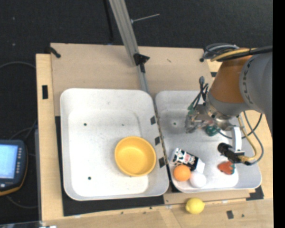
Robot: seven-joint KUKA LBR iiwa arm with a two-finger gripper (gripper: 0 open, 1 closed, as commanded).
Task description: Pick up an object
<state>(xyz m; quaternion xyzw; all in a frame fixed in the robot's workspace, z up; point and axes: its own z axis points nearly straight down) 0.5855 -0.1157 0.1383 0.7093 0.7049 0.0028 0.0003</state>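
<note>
Bench surroundings, seen from above

A lemon (194,205) lies on the wooden bench (99,68) outside the bins; a handheld screen, probably a pendant (6,166), sits far left.

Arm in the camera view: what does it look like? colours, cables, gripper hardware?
The arm is a thick rounded grey tube with a wide orange band above the wrist. Thin dark cables run down beside the band to the gripper, a small grey metal assembly with a green part next to it. More dark cable loops off the wrist's lower side.
</note>
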